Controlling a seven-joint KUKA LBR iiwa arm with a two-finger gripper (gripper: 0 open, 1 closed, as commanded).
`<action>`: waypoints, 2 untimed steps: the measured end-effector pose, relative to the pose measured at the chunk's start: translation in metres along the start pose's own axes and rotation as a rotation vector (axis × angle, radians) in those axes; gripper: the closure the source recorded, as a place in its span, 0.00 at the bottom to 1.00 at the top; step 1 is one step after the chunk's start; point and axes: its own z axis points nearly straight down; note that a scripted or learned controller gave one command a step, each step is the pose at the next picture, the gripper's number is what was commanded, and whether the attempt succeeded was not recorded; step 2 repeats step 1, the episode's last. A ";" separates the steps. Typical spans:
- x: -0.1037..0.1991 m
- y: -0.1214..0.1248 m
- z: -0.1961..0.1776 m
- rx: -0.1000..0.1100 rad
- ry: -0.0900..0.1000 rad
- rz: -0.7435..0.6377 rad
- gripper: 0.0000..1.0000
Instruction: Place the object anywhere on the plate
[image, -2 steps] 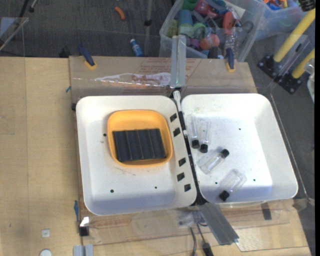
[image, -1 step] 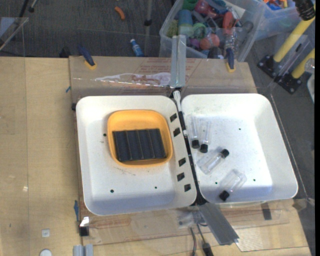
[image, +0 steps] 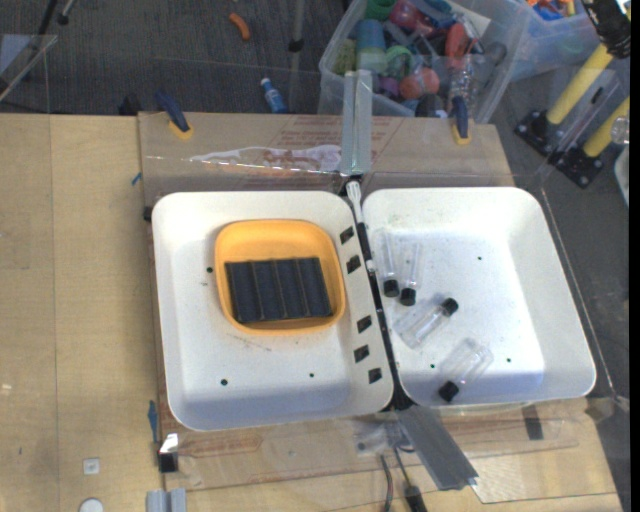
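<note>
Bench (image: 70, 300): black object (image: 279, 290) on plate (image: 232, 245).

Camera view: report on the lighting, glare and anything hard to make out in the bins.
Camera view: lighting is even and soft, with faint shadows along the white bins' rims; mild glare washes out the right bin's floor, so the clear vials nearly vanish, only their black caps reading well; the orange plate and the black ridged object on it are sharp; the background clutter looks slightly soft.
</note>
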 end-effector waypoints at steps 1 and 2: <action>0.000 -0.001 0.000 0.000 0.001 -0.002 1.00; 0.000 -0.001 0.000 0.000 0.001 -0.002 1.00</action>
